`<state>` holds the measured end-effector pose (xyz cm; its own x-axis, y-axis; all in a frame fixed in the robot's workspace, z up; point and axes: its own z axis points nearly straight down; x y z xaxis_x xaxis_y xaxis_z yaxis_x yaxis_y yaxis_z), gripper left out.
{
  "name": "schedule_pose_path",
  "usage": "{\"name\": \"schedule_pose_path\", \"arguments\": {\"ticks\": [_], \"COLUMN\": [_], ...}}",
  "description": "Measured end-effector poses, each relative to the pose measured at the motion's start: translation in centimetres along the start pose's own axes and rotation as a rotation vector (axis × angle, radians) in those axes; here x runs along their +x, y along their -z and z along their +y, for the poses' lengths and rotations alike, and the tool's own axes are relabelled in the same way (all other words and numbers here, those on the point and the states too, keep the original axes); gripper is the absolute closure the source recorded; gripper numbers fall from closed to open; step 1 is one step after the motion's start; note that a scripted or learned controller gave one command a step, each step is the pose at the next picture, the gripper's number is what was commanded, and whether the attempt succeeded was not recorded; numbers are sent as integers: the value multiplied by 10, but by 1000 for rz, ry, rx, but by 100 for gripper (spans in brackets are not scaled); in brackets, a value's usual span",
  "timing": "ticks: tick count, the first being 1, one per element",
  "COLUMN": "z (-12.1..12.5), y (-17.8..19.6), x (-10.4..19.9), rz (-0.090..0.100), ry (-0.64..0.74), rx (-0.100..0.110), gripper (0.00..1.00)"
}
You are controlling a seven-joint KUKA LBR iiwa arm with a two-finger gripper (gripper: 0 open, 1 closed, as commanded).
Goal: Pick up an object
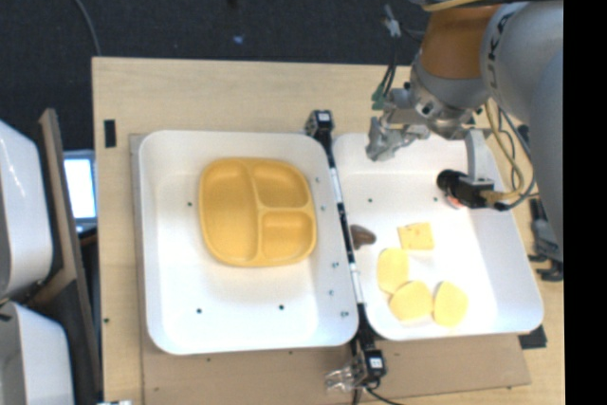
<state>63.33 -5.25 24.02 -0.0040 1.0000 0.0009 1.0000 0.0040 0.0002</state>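
In the right bin lie a pale yellow square piece and three yellow round slices near the front. A small brown object rests against the bin's left wall. My gripper hangs over the far left corner of the right bin, well behind these pieces. Nothing shows between its fingers.
A yellow divided plate lies in the left bin. A black rail runs between the two bins. The wooden bench surrounds them, with white equipment at the far left.
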Motion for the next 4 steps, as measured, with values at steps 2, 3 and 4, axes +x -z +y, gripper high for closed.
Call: {"name": "schedule_pose_path", "arguments": {"ticks": [2,3,4], "z": [23,43,43], "y": [-4,-12,-11], "x": [87,133,131], "rz": [0,-1,-1], "ry": [-1,-2,-4], "rx": [-1,0,-1], "gripper": [100,100,0]}}
